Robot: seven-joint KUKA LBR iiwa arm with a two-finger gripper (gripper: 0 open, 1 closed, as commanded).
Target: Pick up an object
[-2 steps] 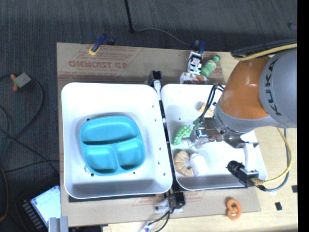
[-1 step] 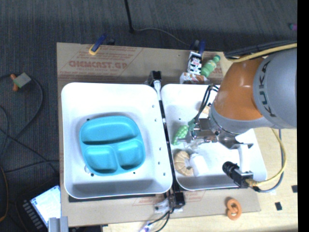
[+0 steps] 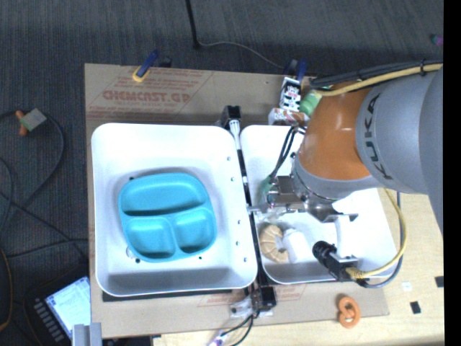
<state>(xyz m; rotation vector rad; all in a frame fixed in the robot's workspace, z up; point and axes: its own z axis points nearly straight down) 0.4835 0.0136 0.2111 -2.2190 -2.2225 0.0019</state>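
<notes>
claw [image 3: 282, 220] low in right bin [image 3: 374, 222], grip state cannot tell | tan ring-shaped object [image 3: 273, 241] at bin's 7 o'clock, just beside claw | looks light, stiff, maybe crumbly | grasp across rim | blue tray [image 3: 168, 215] in left bin [image 3: 108, 193]

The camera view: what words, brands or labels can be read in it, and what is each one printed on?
"KUKA": on the grey arm, at its right side, partly cut off.
"CHEMCAST GP": faint red print, upside down, on the brown board behind the bins.
Small tag by the blue clip: too small to read.
Screen at bottom left: blurred.
</notes>
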